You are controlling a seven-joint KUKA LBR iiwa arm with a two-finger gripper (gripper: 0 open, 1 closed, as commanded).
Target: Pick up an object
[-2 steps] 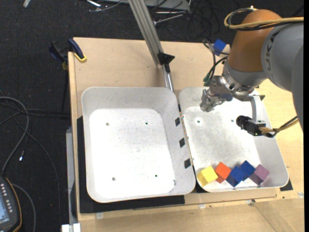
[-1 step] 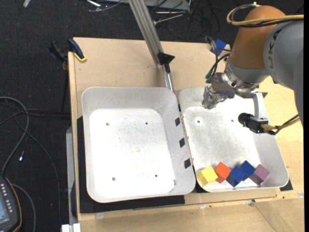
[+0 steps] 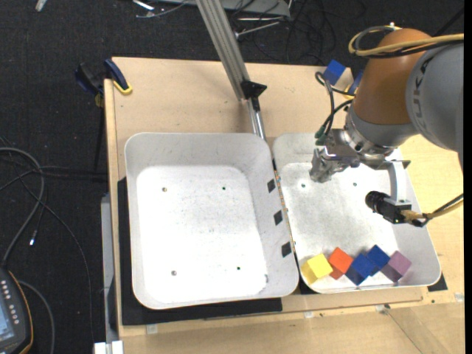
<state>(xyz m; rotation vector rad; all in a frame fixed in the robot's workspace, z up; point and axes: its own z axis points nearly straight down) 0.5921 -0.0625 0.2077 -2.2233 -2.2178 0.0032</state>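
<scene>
We see the tool [image 3: 322, 169] over the right bin's [image 3: 424, 231] upper part; the arm [image 3: 391, 87] hides its grip, so we cannot tell. Blocks [image 3: 358, 262] crowd the lower edge.

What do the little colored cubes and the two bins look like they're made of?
The yellow cube, orange cube, blue cube and purple cube look matte, likely foam or painted wood. The right bin and left bin look like thin white moulded plastic with rounded rims.

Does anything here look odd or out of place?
Nothing looks spilled or broken. The yellow, orange, blue and purple blocks sit bunched along the right bin's near edge.
</scene>
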